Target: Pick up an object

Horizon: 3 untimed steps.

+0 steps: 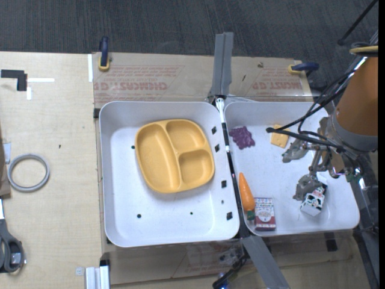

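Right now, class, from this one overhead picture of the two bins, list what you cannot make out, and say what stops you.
- The gripper in the camera view: cables and its own metal parts cross it, so whether it is open or shut cannot be told.
- The small black-and-white carton: partly covered by the gripper; contact cannot be judged.
- The red packet: print too small to read.
- The scissors: cut off by the left edge.

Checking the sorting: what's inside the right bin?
In the right bin: purple grapes, cheese, carrot, red carton, small cow-print carton. The gripper covers the floor beneath it.
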Motion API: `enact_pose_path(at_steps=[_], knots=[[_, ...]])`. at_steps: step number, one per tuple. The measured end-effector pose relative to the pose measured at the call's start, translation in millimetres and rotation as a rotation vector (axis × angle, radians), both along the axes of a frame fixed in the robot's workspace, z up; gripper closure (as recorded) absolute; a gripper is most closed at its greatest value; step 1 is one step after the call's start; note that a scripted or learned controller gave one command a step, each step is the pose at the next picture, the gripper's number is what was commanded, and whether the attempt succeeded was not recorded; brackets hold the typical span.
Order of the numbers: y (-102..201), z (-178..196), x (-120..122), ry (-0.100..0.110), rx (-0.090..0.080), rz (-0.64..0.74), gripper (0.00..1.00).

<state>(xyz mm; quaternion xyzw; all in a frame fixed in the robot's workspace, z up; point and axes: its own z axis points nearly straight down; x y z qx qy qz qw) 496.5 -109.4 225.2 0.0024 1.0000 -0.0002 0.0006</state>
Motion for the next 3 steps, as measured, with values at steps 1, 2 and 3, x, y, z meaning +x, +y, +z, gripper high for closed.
enact_pose_path(at_steps=[1,2,3], knots=[[-62.6,-82.6,41.9,0.000,0.000,-0.363,0.00],[-62.4,-82.6,42.0,-0.001,0.000,-0.363,0.00],[-67.7,-116.7,112.0,-0.002,0.000,-0.701,0.00]])
